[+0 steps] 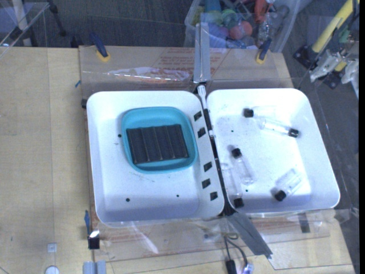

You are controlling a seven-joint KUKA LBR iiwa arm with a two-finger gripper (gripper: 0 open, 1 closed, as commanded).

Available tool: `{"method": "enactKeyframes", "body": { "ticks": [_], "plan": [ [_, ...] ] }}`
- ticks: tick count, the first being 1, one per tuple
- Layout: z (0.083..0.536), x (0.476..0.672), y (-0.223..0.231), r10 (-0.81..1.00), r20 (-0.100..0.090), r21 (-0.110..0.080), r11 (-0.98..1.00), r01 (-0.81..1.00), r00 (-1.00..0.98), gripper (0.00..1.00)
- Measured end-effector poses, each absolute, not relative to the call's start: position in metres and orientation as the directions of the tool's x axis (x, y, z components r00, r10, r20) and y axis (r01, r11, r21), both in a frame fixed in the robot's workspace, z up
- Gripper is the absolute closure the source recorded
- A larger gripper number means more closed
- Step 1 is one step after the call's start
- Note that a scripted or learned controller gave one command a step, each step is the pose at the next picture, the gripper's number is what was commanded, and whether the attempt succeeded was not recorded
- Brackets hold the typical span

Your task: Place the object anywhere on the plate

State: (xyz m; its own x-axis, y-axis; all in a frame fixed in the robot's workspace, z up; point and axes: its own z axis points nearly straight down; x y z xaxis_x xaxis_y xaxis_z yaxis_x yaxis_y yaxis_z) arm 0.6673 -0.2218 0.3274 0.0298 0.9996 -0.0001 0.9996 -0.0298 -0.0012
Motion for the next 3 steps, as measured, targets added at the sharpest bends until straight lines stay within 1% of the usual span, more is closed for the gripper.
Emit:
{"method": "enactKeyframes", "body": {
  "ticks": [1,2,3],
  "plan": [
    [0.426,0.667,-0.221,0.999,-0.001,0.003,-0.034,0.999,0.034,0.00],
    [0.338,0.667,-0.220,1.000,0.000,-0.001,-0.016,1.000,0.016,0.00],
    [0.436,0.667,-0.221,1.000,-0.002,0.003,-0.025,1.000,0.025,0.00]
  ]
}}
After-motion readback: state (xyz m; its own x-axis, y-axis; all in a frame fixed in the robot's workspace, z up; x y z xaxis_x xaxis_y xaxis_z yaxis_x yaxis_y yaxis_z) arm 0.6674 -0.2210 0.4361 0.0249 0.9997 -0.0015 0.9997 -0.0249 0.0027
